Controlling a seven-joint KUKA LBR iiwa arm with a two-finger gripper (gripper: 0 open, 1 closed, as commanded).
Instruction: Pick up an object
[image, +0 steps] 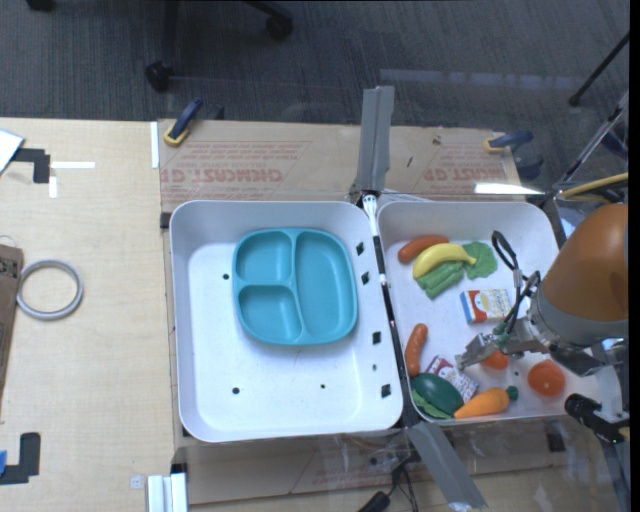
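The right bin (545, 235) holds several toy foods. At its back lie a red sausage (422, 247), a yellow banana (443, 258) and a green leafy piece (458, 274). A small white and orange carton (487, 304) sits mid-bin. Near the front are an orange sausage (415, 348), a printed packet (457, 376), a dark green vegetable (434, 392), a carrot (483, 403) and a red tomato (546, 377). My gripper (490, 352) hangs low over the front middle of this bin, between the carton and the carrot. Something orange shows just under it.
The left bin (200, 330) holds a teal three-section plate (295, 286). A divider with black clips (378, 300) separates the bins. A roll of tape (45, 288) lies on the bench at far left. The arm's orange band (598, 270) overhangs the right bin's right edge.
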